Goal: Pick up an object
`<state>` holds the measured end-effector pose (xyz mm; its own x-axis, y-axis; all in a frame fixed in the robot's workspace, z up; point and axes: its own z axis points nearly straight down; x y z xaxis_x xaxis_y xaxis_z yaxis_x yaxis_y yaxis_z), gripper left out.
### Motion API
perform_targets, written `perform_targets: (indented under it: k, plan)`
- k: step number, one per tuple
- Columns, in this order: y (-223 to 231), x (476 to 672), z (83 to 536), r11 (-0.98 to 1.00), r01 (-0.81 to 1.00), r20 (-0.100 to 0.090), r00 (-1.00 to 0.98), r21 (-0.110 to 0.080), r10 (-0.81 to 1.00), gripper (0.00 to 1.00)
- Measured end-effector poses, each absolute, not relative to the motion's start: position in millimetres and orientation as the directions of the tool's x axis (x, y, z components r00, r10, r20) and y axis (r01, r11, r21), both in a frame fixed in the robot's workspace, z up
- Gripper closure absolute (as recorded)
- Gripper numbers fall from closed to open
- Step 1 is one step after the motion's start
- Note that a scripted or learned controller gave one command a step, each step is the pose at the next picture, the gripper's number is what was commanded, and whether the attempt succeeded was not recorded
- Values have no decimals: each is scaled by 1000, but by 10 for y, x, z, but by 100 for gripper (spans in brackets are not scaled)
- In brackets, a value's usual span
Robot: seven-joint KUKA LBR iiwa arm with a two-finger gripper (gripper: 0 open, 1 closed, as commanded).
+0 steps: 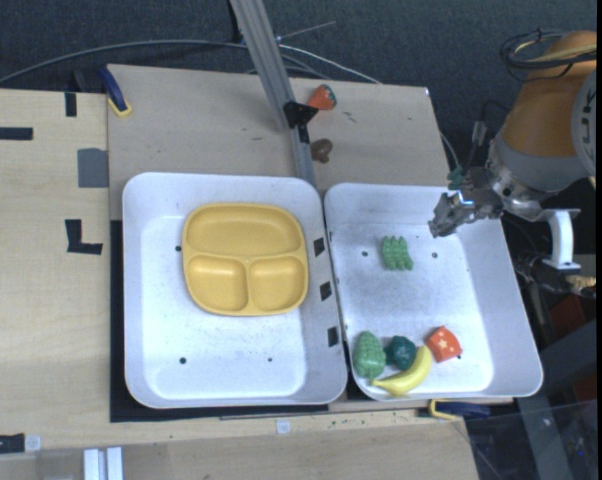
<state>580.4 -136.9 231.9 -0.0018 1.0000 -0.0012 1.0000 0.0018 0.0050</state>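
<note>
On the desk (211,118) sit 2 white bins, and the pincer (447,214) hovers over the right bin (481,298), its grip impossible to tell. We're at the approach stage: nearest target, the green toy (396,253), just beside it, so next calls for dropping down.

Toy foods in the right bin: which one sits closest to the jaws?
The light green ridged toy, lying alone in the upper middle of the right bin, just below-left of the gripper. The other toys huddle at the bin's near edge.
</note>
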Motion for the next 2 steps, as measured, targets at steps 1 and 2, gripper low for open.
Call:
perform_targets:
  k: [1,2]
  plan:
    - [-838,5867,2415,7,1000,2,-7,1,1000,100]
    - [-263,5996,2442,8,1000,2,-8,0,1000,100]
